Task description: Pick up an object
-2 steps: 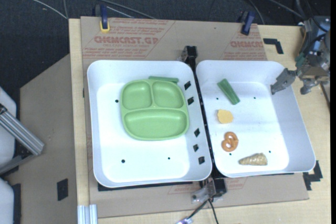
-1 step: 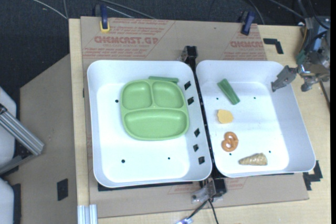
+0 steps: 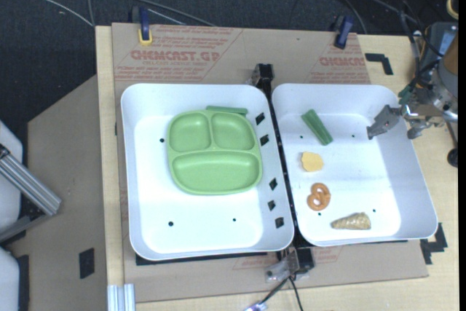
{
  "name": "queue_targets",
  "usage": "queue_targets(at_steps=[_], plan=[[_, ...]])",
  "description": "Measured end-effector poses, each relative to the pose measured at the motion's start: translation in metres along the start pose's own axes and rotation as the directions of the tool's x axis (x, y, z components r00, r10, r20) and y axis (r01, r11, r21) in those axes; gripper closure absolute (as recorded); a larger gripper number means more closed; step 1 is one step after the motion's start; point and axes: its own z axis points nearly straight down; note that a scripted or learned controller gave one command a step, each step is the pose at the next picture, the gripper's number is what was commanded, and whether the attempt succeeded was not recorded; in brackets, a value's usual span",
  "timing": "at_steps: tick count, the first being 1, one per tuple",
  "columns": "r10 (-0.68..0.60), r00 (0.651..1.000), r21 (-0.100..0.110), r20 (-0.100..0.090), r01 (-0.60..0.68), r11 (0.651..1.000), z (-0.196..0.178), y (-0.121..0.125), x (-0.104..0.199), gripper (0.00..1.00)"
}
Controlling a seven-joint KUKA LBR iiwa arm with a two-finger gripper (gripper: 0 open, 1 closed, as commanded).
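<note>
The right bin (image 3: 408, 178) holds a green stick (image 3: 317, 126) at its upper left, a yellow chunk (image 3: 312, 162) below that, an orange pretzel (image 3: 318, 197), and a tan wedge (image 3: 352, 221) near the front. My gripper (image 3: 399, 126) hangs over the bin's upper right part, close to the right wall. It is open, its fingers spread with nothing between them. It stands well to the right of the green stick and apart from every item.
The left bin (image 3: 145, 215) carries a green divided plate (image 3: 215, 153), with a thin green strip (image 3: 227, 110) lying just behind it. A black-clipped divider (image 3: 271, 156) separates the bins. Clamps and cables sit at the bench's far edge.
</note>
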Motion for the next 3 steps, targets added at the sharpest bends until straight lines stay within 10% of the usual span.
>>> queue_targets(at_steps=[2,3], plan=[[0.000,1.000,0.000,0.000,0.000,1.000,0.115,-0.005,-0.009,0.00],[0.000,1.000,-0.006,0.001,0.000,1.000,0.101,-0.003,-0.009,1.00]])
